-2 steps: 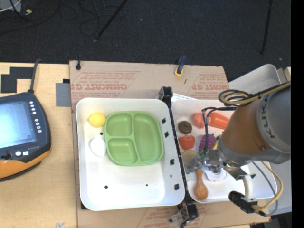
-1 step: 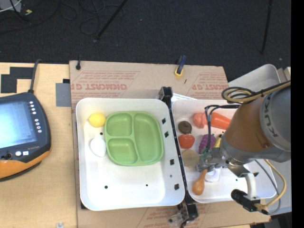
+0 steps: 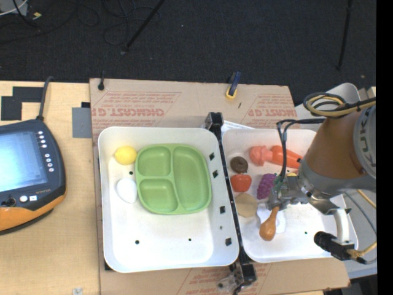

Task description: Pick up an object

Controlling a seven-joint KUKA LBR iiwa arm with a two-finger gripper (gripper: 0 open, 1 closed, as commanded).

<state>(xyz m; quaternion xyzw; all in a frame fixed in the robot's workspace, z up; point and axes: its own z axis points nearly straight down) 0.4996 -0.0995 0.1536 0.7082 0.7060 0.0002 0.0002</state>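
near the frame's bottom, gripper [image 3: 281,203] is hovering over brown drumstick [image 3: 269,225] (jaw state i cannot tell); crowded toys are risking a slipping grasp.

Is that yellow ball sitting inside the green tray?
No, the yellow ball lies in the left bin, beside the green tray, at its upper left corner.

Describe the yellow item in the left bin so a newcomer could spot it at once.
Start at the left bin, which holds a green divided tray. Just off the tray's upper left corner, near the bin's far left corner, sits a small round yellow lemon. A white egg-shaped object lies nearer the camera on the same side, but the lemon is the bin's one bright yellow thing.
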